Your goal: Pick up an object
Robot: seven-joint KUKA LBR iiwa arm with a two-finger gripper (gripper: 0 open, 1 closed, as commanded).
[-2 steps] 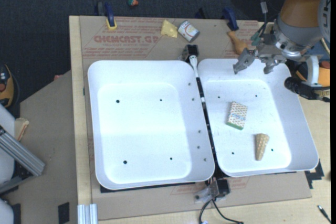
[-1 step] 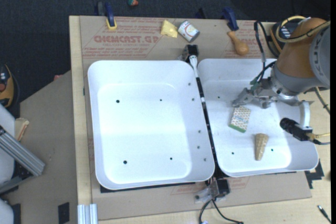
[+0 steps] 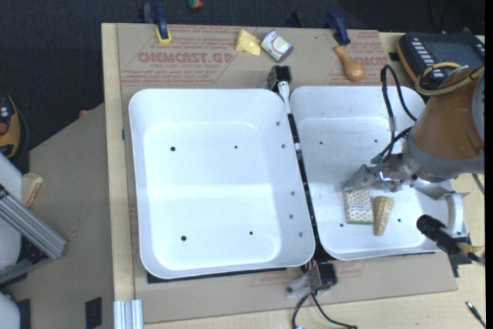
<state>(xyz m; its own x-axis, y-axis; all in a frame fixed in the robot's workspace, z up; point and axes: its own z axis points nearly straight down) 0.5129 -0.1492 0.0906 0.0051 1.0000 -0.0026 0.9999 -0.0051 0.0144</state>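
Camera view
Bench (image 3: 231,58): brown board with red printing, bearing two white bins side by side
Left bin (image 3: 146,166): shallow, white, a few small dark dots on its floor
Right bin (image 3: 339,127): shallow, white, touching the left bin along a dark seam
Arm (image 3: 451,127): reaches in from the right, orange band above the grey wrist, over the right bin's right part
Gripper (image 3: 368,179): low over the right bin's floor, just above the cracker and cone
Jaws: cannot tell whether spread or closed; the metal tip is too small and blurred
Cracker (image 3: 358,206): speckled square piece, flat on the right bin's floor, near its front edge, just beneath the gripper tip
Cone (image 3: 382,214): tan, tapered, lying just right of the cracker, touching or nearly touching it
Cheese (image 3: 248,43): yellow wedge on the board behind the bins
Box (image 3: 276,45): small white and grey item just right of the cheese
Spoon (image 3: 349,63): tan wooden piece on the board behind the right bin
Pendant (image 3: 439,54): dark device with yellow trim at the far right corner
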